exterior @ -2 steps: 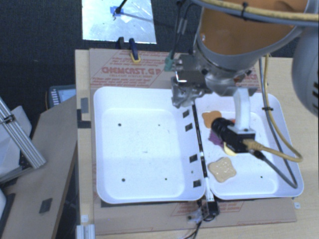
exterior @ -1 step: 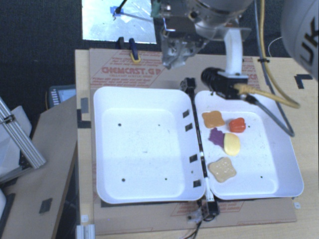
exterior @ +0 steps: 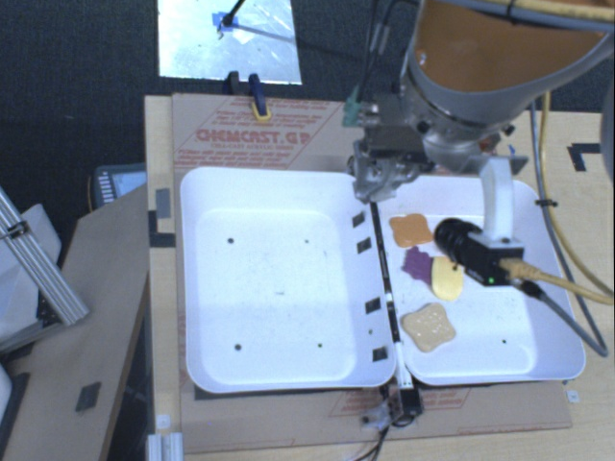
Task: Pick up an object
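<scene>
The gripper [exterior: 377, 182] hung over the seam between the bins, at the right bin's [exterior: 538, 353] far-left corner; how its jaws stood could not be told. In that bin lay an orange piece [exterior: 410, 229], purple piece [exterior: 418, 264], yellow piece [exterior: 447, 279] and tan toast [exterior: 429, 327], all apart from the gripper.

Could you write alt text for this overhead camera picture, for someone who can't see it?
A grey and orange robot arm reaches in from the right, its gripper hovering over the back edge where two white bins meet. The right bin holds an orange piece, a purple piece, a yellow piece and a tan toast-like piece.
</scene>
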Motion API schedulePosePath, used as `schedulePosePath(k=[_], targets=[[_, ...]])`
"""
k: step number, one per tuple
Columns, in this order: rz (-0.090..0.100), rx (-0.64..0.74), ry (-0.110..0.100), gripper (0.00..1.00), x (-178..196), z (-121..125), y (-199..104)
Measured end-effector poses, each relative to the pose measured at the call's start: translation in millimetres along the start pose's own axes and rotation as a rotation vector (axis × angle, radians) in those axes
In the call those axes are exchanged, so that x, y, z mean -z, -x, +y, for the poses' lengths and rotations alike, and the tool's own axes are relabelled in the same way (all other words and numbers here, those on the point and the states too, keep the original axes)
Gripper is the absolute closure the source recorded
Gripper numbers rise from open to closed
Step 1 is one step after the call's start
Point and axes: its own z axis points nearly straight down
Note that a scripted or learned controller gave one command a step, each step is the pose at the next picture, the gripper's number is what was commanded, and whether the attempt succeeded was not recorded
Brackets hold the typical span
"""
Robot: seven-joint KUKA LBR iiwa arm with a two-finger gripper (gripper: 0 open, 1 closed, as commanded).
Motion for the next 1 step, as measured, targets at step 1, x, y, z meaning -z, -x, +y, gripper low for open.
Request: schedulePosePath(k=[1], targets=[[0.005,0.009,0.011,1.0,53.5,1.7,-28.4]])
